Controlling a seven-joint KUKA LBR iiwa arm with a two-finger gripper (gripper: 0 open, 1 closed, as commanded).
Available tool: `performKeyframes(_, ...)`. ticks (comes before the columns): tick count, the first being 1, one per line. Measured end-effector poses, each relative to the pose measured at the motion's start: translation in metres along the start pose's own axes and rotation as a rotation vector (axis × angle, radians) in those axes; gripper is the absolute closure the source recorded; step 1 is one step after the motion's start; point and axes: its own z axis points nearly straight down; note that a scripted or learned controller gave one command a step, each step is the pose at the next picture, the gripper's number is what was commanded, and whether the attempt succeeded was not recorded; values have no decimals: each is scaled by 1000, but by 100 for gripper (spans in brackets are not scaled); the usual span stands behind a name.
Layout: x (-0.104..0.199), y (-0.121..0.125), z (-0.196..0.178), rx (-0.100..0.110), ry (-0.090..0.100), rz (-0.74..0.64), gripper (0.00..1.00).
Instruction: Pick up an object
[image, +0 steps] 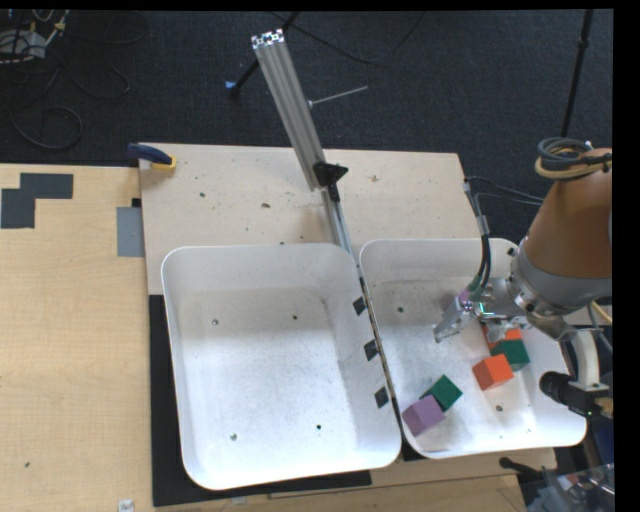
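My gripper hangs over the middle of the right bin, at the end of the grey arm with the orange band. Several small blocks lie in this bin. An orange block and a dark green block sit just right of and below the gripper, partly under the wrist. Another green block and a purple block touch each other near the bin's front left corner. I see nothing held in the gripper.
The left bin sits beside the right one, with a divider carrying black clips between them. A slanted metal bar rises behind the bins. A blue-and-yellow clamp lies at the board's far left corner.
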Motion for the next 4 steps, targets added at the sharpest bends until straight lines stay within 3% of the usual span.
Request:
performKeyframes(2, 6, -14, 102, 8, 2, -4, 0)
performKeyframes(3, 6, -13, 127, 0, 1, -2, 0)
performKeyframes(4, 5, -13, 116, 1, 3, 7, 100)
